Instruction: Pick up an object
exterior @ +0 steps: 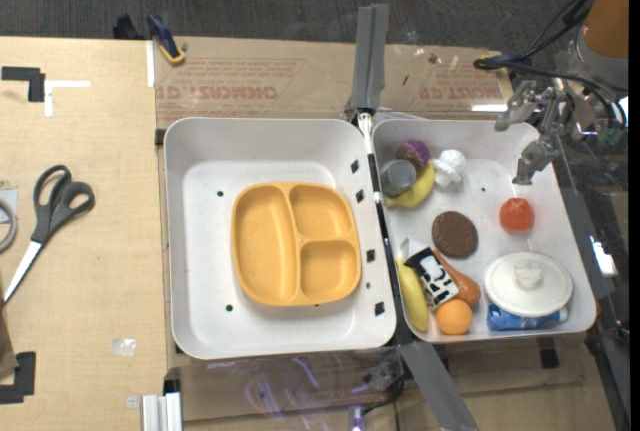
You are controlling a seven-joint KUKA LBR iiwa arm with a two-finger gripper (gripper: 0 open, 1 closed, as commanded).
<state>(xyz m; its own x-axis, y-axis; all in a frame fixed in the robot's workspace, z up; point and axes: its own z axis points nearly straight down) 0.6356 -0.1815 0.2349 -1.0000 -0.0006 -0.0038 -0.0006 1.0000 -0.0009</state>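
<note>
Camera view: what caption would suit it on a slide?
Robot gripper hovers above a red ball in the right bin; yellow divided plate sits alone left.

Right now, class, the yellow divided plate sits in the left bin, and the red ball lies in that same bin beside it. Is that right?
Not quite. The plate is in the left bin, but the red ball lies in the right bin, near its right wall and below the gripper. The camera view shows this.
</note>
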